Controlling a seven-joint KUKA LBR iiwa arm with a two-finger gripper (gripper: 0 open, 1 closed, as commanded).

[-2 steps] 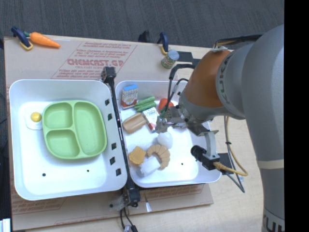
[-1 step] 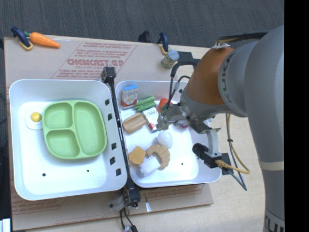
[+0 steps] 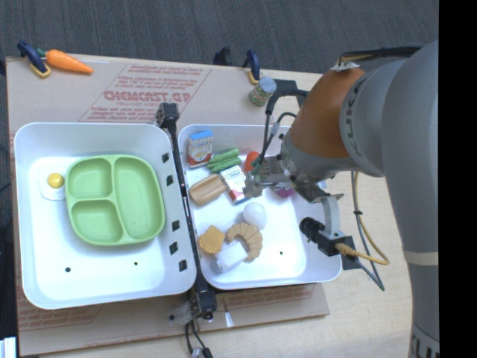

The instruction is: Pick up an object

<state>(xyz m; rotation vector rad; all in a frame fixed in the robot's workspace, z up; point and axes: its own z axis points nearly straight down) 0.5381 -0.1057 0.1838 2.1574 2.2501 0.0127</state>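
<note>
The claw [image 3: 257, 176] hangs low in the right bin [image 3: 294, 271], right of centre frame, beside a red-and-white packet [image 3: 234, 181]; whether it grips, we cannot tell. We judge this the reach-and-close step; next comes a clean lift.

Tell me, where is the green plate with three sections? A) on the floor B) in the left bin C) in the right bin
B: the green plate lies flat in the left bin, beside a small fried egg.
</note>
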